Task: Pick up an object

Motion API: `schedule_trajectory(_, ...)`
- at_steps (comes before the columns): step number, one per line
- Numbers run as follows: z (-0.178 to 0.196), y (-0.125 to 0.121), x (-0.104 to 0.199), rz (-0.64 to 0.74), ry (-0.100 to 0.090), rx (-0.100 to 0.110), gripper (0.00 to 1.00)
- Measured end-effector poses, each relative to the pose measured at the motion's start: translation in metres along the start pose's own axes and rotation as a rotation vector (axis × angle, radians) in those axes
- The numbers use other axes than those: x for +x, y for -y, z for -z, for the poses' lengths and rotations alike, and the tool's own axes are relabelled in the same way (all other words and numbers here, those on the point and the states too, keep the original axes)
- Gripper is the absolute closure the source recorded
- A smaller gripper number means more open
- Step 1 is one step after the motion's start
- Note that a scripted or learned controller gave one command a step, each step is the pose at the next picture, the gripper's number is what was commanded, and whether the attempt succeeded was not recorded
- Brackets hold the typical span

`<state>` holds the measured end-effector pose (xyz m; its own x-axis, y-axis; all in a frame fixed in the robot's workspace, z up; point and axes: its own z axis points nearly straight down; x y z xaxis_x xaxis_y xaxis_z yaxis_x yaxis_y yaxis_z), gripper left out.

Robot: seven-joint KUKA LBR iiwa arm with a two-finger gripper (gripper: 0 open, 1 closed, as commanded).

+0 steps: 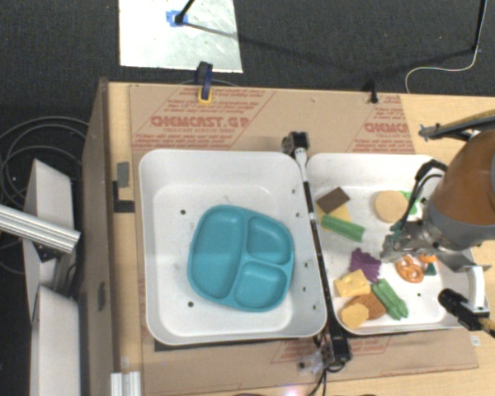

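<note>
Gripper (393,248) poised low in the right bin (359,165); its grip state cannot be told. Just beside it lies a pretzel (410,268), likely light, rigid plastic, best pinched across its outer loop.

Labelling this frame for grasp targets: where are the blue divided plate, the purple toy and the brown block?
blue divided plate (241,256), camera view, middle ridge.
purple toy (364,262), camera view, its centre.
brown block (332,199), camera view, top face.
</note>
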<state>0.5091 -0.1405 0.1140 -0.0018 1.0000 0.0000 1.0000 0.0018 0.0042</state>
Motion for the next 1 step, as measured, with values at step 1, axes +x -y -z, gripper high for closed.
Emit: schedule_trajectory(1,-0.0004,0.0001,0.0001,0.0,0.0,0.0,0.0)
